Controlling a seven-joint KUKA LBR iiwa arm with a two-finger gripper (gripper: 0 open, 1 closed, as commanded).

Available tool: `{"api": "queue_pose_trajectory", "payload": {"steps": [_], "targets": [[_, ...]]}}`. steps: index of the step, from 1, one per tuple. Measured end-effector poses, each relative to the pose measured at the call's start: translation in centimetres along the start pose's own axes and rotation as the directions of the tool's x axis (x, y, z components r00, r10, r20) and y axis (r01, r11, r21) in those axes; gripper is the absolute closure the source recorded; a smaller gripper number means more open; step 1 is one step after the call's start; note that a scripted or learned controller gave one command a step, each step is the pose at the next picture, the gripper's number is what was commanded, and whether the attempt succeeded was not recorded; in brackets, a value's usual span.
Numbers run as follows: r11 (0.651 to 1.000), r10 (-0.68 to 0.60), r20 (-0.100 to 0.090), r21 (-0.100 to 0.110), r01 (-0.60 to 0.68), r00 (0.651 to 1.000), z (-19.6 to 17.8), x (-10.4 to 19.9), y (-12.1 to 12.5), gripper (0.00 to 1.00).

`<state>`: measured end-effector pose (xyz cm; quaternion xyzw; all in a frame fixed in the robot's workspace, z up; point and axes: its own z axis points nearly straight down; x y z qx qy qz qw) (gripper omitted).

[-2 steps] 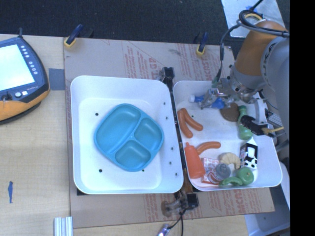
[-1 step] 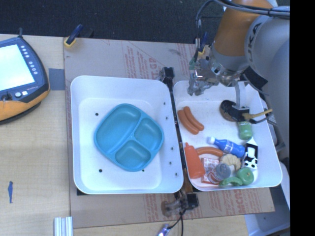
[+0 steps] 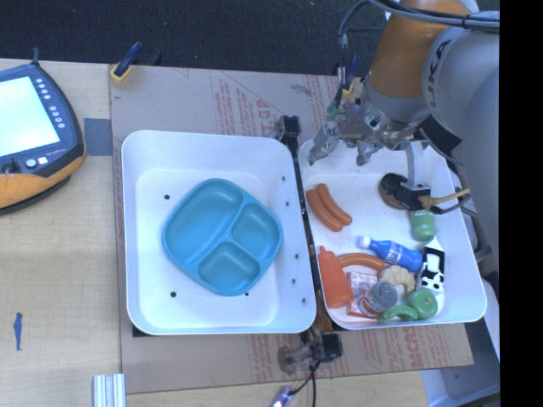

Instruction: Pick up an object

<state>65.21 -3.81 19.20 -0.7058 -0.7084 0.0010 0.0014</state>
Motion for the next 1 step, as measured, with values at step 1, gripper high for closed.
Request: {"api": "queue_pose_trajectory", "payload": {"steps": [1], "targets": [[1.0, 0.0, 0.003, 0.002, 0.0, 1.0, 7.9, -6.87, -1.82, 0.0]]}}
